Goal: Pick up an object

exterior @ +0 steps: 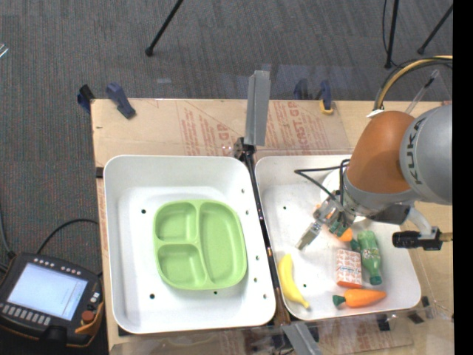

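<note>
The small orange object (344, 234) is lying in the right bin (292, 176), touching the gripper (314, 233). Whether the slim metal fingers are pinching it, I cannot tell. A green bottle (369, 256) and patterned carton (349, 268) are sitting beside; a smooth curved banana (291, 281) nearby.

You're looking at a robotics lab, not a home or shop: the arm (403, 157) is an industrial one with maker's lettering, working over two white bins (118, 198) on a plywood bench (185, 124) held by blue clamps (118, 98). There's a teach pendant (48, 294) with its screen lit, lying on grey carpet (44, 50), cable trailing. Tripod legs (166, 17) stand behind the bench, and the things in the bin are toy food (362, 298)
</note>
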### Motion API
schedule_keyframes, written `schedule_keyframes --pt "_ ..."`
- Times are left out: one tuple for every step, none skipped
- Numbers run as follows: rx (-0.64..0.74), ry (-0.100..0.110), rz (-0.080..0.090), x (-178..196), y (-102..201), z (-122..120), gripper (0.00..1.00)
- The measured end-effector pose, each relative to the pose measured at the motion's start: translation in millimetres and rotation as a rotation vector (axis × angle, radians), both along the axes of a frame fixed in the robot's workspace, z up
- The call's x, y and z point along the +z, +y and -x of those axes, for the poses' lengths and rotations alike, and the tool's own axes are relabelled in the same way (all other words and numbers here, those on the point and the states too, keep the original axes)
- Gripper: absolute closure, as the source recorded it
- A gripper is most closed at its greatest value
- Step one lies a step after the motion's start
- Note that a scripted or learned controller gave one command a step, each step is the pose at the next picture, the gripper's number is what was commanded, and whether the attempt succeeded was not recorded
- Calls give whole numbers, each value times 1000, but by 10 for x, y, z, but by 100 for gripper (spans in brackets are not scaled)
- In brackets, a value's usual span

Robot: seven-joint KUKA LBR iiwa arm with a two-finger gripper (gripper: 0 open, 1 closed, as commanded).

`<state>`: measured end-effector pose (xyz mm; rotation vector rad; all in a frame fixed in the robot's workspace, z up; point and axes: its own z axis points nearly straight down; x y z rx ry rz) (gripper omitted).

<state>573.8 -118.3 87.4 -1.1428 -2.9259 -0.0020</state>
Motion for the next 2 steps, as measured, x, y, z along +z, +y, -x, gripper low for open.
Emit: schedule_keyframes --pt "153 0 0 5 -664 166 0" --pt "178 0 0 -2 -344 271 0"
